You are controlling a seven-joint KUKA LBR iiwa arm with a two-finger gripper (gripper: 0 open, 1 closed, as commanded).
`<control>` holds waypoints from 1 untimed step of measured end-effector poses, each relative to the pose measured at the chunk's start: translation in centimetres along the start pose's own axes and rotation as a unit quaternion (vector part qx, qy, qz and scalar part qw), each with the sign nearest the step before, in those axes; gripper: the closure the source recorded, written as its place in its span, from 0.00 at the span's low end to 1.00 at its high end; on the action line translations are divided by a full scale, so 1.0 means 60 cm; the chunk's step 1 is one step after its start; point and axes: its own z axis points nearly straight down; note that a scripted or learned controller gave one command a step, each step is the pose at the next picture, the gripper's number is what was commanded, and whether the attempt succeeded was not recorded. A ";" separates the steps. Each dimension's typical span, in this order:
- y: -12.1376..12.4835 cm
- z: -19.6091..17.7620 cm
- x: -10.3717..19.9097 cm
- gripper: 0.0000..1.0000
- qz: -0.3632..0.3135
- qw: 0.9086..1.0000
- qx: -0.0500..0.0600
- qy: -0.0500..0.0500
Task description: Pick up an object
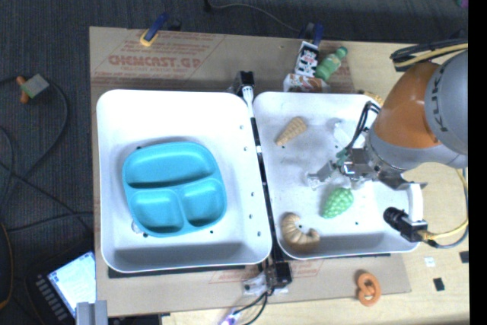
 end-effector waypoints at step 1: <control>0.066 0.037 0.059 0.00 0.000 1.000 -0.003 0.000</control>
